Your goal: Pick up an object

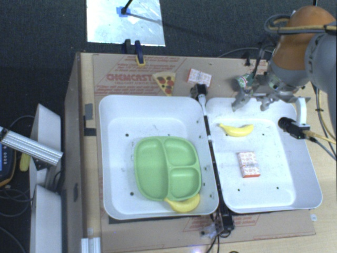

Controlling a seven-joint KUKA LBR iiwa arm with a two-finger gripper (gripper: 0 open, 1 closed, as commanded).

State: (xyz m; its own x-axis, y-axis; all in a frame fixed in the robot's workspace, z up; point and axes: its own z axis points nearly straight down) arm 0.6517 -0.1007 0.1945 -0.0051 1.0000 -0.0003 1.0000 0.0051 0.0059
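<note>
Camera view shows, from the left, a green tray [167, 167] in the left bin [121, 115] with 1 banana [183, 204] half tucked under its near edge, then in the right bin [295, 194] a second banana [236, 129] and a small box [248, 164], with the gripper [251, 102] above that bin's far rim, its fingers [238, 101] spread and holding nothing. The second banana lies just below and looks the easiest pick: drop straight down, straddling its narrow width. The bin's divider wall is close on its left; the box lies clear.
</note>
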